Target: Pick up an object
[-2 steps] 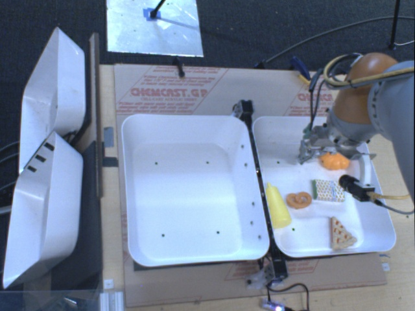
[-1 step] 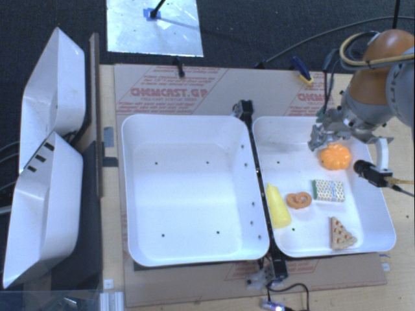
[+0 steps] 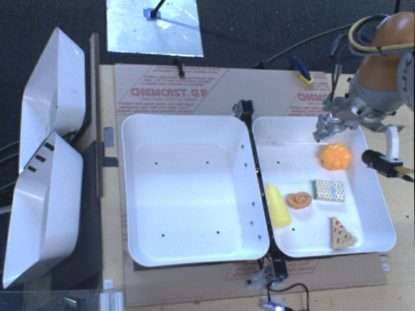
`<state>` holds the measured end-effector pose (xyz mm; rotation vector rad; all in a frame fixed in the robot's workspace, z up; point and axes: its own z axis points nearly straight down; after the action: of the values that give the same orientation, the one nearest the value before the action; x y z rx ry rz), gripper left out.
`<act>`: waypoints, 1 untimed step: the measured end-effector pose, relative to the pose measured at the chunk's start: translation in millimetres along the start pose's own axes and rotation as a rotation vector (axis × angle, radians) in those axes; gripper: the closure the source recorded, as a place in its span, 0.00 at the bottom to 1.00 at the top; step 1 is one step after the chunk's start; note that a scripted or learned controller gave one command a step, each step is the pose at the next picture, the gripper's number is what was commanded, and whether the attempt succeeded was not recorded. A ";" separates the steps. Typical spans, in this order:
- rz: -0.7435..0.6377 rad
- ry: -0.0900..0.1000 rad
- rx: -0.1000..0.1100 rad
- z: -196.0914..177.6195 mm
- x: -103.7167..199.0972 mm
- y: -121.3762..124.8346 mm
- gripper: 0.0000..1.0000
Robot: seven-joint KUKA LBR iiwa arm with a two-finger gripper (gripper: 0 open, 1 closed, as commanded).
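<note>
Round ribbed orange pumpkin (image 3: 335, 156) in right bin (image 3: 382, 206), claw (image 3: 326, 129) just above-left, grip state seemingly unreadable

Bright even overhead light, soft shadows, glare on foil sheet (image 3: 154, 17), slightly soft focus

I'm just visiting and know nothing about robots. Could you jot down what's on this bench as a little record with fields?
arm: grey with orange band, reaching in from the right
gripper: above the right bin's far part, near the orange pumpkin toy, nothing visibly held
right bin: five small items
items: orange pumpkin toy, patterned block, pretzel, yellow piece along the left wall, pizza slice
left bin: white, shallow
</note>
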<state>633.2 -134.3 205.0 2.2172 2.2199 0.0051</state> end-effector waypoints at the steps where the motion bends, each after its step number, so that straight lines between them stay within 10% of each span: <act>1: 0.001 0.000 0.000 -52.8 -10.4 -0.1 1.00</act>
<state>632.8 -144.6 257.9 2.2180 2.2182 0.0051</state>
